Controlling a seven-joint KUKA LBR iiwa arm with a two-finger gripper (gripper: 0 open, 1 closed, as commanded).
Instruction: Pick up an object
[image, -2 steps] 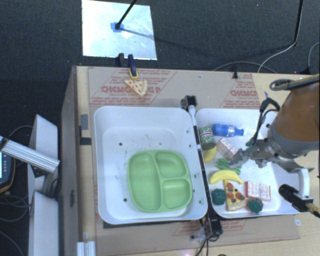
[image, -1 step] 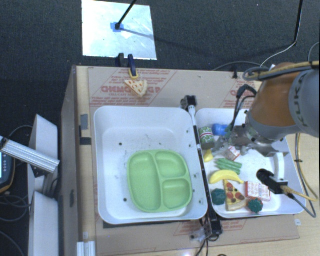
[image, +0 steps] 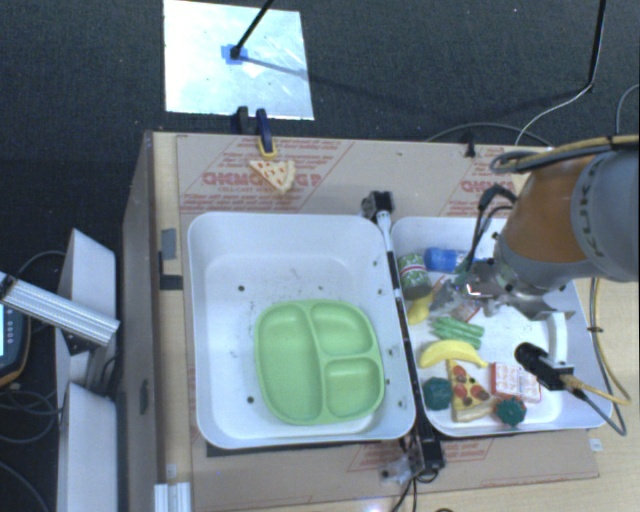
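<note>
1. The grey arm with its orange band reaches in from the right and hangs over the right bin.
2. The claw sits low over the far-left part of that bin; its tips are hidden among the toys, so I cannot tell how far it is open or whether it has hold of anything.
3. Just beside the claw lie a green can and a blue object, both at the far end of the bin.
4. Nearer lie green bean pods, a yellow banana, a pizza slice, a dark green lump, a red-and-white packet and a teal lump.
5. The left bin holds a green divided plate.
6. On the cardboard surface beyond the bins rests a small waffle-like wedge.
</note>
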